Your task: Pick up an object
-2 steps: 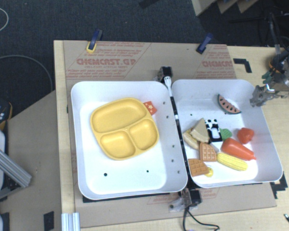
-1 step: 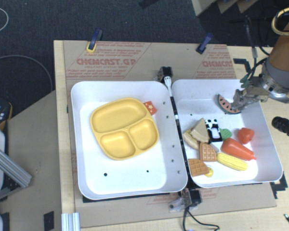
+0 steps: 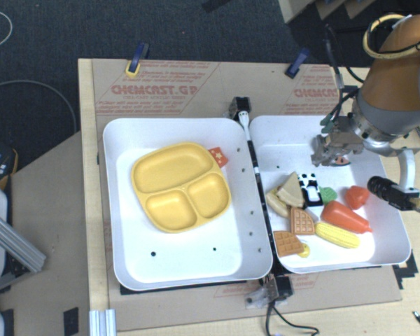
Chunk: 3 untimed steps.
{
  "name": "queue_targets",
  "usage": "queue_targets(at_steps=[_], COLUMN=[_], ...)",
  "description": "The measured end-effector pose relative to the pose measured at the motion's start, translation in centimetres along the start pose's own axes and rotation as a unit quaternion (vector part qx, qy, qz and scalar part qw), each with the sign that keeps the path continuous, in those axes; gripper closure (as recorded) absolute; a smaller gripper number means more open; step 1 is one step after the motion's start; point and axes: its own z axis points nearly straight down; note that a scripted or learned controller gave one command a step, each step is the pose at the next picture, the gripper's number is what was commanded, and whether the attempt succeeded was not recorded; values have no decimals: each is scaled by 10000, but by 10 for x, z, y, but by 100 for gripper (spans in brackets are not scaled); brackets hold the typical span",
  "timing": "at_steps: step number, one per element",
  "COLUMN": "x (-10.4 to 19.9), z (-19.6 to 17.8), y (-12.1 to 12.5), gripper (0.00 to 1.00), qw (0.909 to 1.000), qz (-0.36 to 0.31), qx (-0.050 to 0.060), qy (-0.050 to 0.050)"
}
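Toy food — a carrot (image 3: 344, 218), corn cob (image 3: 337, 236), waffles (image 3: 302, 223) and more — sits clustered in the right bin (image 3: 385, 247), with the gripper (image 3: 331, 152) poised over its far bare floor, seemingly positioned to descend for a pick.

From my seat, the arm (image 3: 399, 68) runs off the right edge of the view, so I cannot see its upper part. The gripper (image 3: 334, 154) is a dark, blurred mass over the right bin (image 3: 280, 135). The small orange piece (image 3: 219, 157) is partly tucked behind the yellow tray (image 3: 178, 185), and I cannot tell what it is. In the pile, the black-and-white item (image 3: 309, 187) is too small for me to identify, and the green piece (image 3: 327, 194) beside it is half covered.
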Motion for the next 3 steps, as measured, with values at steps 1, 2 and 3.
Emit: queue_targets(at_steps=[1,2,3], x=[50,88,92], z=[6,-10,-6], y=[4,5,-10], gripper=[100,100,100], qw=[10000,10000,10000], qz=[5,6,30], qx=[2,-33,4], qy=[-1,-12,-16])
